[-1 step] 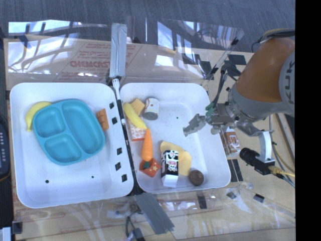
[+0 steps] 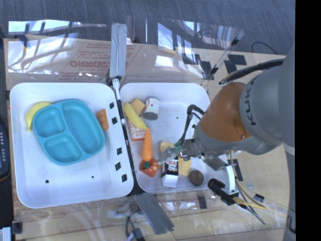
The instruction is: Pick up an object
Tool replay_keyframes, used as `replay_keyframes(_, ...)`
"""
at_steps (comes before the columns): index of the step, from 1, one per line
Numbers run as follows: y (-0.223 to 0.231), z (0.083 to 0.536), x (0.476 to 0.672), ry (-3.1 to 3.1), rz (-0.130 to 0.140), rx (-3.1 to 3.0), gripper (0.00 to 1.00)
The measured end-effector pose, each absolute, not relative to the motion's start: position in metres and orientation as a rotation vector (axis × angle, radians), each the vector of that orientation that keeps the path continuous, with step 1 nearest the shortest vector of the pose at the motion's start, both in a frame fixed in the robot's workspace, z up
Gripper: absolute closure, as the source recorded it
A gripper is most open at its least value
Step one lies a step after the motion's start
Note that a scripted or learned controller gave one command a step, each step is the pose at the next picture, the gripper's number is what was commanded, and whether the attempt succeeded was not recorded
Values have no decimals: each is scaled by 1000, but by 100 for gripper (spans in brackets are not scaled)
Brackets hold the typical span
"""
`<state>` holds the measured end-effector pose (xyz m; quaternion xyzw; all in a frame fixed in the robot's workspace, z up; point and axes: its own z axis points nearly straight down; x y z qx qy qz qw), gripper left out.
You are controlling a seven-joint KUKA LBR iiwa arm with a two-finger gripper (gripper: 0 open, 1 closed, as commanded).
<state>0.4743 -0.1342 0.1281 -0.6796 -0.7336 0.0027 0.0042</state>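
Cardboard-lined surface [image 2: 165, 59] carries two shallow white bins. Over the right bin [image 2: 175, 97], the claw [image 2: 173, 153] hangs low; whether it is clenched cannot be told. Just left of it lies an orange plastic carrot [image 2: 146, 147], and below it a brown round ball [image 2: 196, 176].

**Toy food in the right bin**

Taking the carrot [image 2: 146, 147] as landmark: it lies lengthwise mid-bin, orange, its tip on a red piece [image 2: 150, 170]. A banana [image 2: 134, 115] lies above it, a small can [image 2: 151, 108] beyond, a brown ball [image 2: 196, 177] to its lower right.
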Motion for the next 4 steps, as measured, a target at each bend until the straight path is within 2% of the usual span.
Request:
replay_keyframes(2, -155, 94, 479, -2161, -5, -2280, 0)
replay_keyframes(3, -156, 104, 479, -2165, -3, -2276, 100)
replay_keyframes(4, -67, 225, 499, -1926, -6, -2481, 100)
